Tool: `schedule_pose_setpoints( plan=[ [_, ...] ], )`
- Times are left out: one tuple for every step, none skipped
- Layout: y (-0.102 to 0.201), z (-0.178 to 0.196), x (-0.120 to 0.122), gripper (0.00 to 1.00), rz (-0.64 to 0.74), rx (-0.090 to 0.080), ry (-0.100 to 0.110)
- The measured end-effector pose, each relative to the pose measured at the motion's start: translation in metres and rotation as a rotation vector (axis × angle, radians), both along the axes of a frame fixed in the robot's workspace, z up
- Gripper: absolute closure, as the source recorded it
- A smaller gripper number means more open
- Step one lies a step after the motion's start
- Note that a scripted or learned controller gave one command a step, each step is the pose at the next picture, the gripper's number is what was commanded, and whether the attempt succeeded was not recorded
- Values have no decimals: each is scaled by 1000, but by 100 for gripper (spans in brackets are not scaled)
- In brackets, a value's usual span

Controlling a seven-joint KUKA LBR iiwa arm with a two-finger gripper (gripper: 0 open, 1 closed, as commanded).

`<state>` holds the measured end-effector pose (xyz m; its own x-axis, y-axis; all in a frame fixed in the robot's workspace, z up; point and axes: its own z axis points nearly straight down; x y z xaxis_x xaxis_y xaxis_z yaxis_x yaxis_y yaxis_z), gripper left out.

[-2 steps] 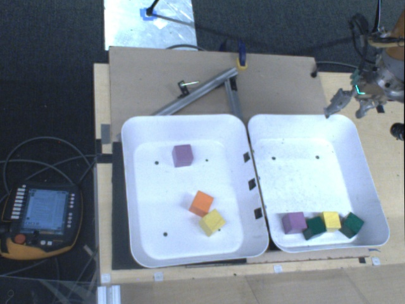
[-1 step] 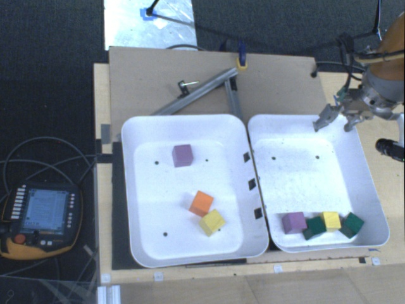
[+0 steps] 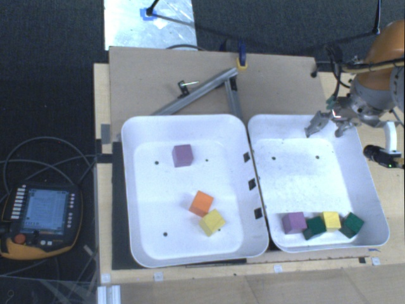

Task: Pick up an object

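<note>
Four blocks (image 3: 321, 223) line right bin's near wall, well apart from released hand (image 3: 330, 125).

No legible text anywhere (pendant (image 3: 39, 219) screen too blurred).

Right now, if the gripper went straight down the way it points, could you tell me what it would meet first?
Probably the bare floor of the right bin near its far edge; the gripper hangs open there, well clear of the blocks, though depth is unclear.

A robotics lab: teach pendant (image 3: 39, 219), cabled bench (image 3: 209, 75), two white bins (image 3: 190, 126).
</note>
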<state>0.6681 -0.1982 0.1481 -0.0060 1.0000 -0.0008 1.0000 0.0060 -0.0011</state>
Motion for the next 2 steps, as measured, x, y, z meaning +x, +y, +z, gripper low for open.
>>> schedule_pose_setpoints(
  plan=[
    [0, -51, 0, 0, 0, 0, 0],
    [0, -36, 2, 100, 3, -3, -7]
  ],
)
